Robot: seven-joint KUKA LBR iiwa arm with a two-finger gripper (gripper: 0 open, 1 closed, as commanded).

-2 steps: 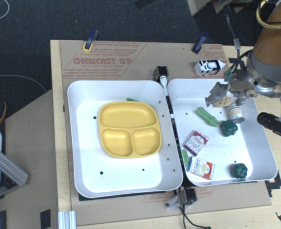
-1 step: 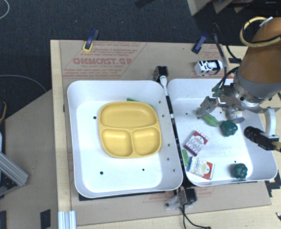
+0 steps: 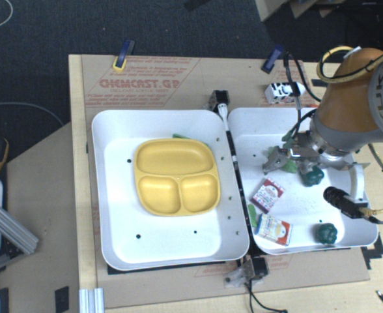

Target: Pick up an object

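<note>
My gripper (image 3: 281, 159) hangs low over the upper middle of the right bin (image 3: 348, 240), with the grey and orange arm reaching in from the right. A small green piece (image 3: 289, 166) lies right under it, and a teal round object (image 3: 312, 175) sits just to its right. Whether anything is held is hidden. Below the gripper lies a red and white packet (image 3: 268, 195). A white packet with yellow and red print (image 3: 273, 229) rests near the bin's front. A dark green lump (image 3: 326, 233) sits at the front right.
The left bin (image 3: 113, 175) holds a yellow divided plate (image 3: 176, 176), with a green sliver (image 3: 182, 136) showing behind it. A green strip (image 3: 252, 215) lies along the right bin's left wall. A black and white item (image 3: 281, 91) sits on the bench behind the right bin.
</note>
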